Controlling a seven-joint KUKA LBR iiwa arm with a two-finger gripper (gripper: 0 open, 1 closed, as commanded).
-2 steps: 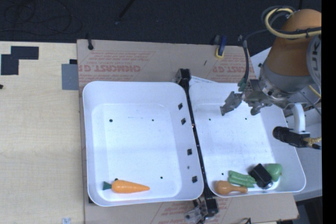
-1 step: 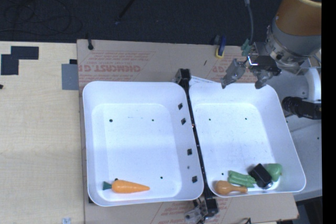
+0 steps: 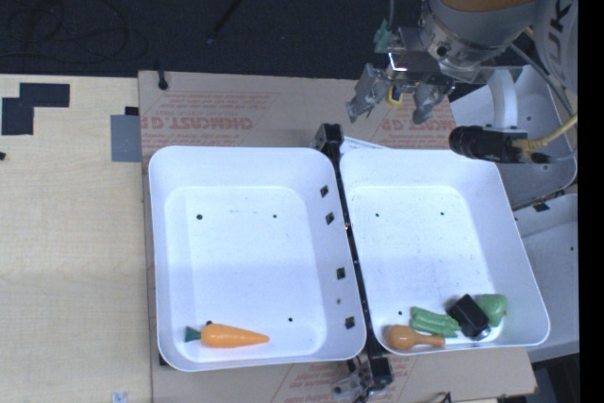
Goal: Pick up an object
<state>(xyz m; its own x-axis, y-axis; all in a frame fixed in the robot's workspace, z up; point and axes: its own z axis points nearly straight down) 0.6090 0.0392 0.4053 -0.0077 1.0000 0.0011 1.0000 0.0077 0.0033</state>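
Observation:
An orange toy carrot lies at the near edge of the left bin. In the near right corner of the right bin sit a tan pear-shaped toy, a green pea pod, a black block and a green piece, packed close together. My gripper hangs above the far edge of the right bin, well away from all of these. Its two fingers are spread apart with nothing between them.
A black hinge strip divides the two bins. Brown cardboard lies under them on the bench. A black cylinder on a white mount sticks out by the right bin's far right corner.

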